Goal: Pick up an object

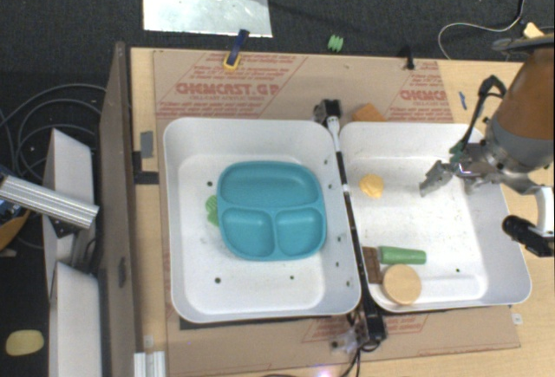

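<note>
While my hand (434, 178) hung with fingers spread and nothing between them over bare floor in the right bin (499, 280), the yellow piece (372, 185) lay nearby, beside the divider rim.

Teal plate (270, 211); white bins (186, 219); yellow lump (372, 185); green cylinder (402, 256).

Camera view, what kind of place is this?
Probably a robotics lab test bench: a robot arm reaches over two white bins holding toy-like items such as a blue divided plate, with loose cables nearby.
</note>
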You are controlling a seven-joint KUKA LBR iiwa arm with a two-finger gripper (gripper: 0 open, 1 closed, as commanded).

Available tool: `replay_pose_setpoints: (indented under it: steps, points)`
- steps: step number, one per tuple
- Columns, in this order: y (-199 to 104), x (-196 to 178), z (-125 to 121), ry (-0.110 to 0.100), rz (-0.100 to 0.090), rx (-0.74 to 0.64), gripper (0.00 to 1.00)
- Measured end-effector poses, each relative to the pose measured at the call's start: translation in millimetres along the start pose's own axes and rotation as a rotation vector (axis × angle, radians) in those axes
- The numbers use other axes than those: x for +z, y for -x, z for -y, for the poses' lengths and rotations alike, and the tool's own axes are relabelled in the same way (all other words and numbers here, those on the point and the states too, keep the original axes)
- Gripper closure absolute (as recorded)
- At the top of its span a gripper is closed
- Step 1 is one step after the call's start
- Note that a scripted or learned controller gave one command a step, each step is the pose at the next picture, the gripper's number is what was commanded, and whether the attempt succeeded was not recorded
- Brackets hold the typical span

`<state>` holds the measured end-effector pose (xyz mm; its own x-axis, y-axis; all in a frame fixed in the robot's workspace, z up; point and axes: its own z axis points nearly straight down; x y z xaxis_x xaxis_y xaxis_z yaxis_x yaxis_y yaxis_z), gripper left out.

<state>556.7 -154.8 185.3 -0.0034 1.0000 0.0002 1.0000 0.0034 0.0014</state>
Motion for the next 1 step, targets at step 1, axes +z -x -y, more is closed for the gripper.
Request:
replay_pose_setpoints:
  steps: [1]
  points:
    - [-61.7, 105.7, -9.9, -0.001, -0.002, -0.005, 0.00]
